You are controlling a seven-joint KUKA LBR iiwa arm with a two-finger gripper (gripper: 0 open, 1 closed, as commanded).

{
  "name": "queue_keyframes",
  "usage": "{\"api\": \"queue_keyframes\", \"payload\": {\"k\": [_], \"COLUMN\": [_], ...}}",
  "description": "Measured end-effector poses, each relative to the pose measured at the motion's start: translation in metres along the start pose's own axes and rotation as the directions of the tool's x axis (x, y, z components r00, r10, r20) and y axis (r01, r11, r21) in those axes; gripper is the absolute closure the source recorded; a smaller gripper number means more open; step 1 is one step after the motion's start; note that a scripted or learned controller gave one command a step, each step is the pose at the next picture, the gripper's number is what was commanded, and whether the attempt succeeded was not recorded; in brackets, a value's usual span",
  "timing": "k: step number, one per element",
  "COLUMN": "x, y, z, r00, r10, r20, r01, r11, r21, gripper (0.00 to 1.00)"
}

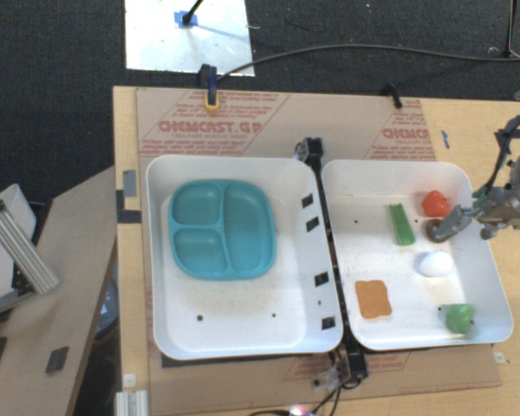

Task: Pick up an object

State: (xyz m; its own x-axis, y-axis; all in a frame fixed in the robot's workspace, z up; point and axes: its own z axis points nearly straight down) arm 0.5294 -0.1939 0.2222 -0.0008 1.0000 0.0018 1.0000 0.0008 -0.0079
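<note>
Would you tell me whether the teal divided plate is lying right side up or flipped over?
Right side up: the teal divided plate lies flat in the left bin, its three compartments facing upward.

Both bins are white: the left bin (169, 232) carries a teal divided plate (222, 230), and the right bin (477, 293) carries a green bar (402, 224), a red-orange object (434, 204), a white egg-shaped object (434, 264), an orange square piece (373, 299) and a green rounded object (459, 318). Black marks line the bins' shared edge. The tan board (277, 120) beneath bears red lettering.
</note>
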Motion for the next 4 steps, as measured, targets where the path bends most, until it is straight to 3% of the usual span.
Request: {"api": "queue_keyframes", "payload": {"k": [1,4], "x": [0.000,0.009], "y": [0.002,-0.003], "z": [-0.005,0.140], "r00": [1.000,1.000], "r10": [-0.003,0.000], "r20": [0.002,0.002], "r01": [0.003,0.000], "r11": [1.000,1.000], "r21": [-0.009,-0.008], "gripper": [0.00,0.00]}}
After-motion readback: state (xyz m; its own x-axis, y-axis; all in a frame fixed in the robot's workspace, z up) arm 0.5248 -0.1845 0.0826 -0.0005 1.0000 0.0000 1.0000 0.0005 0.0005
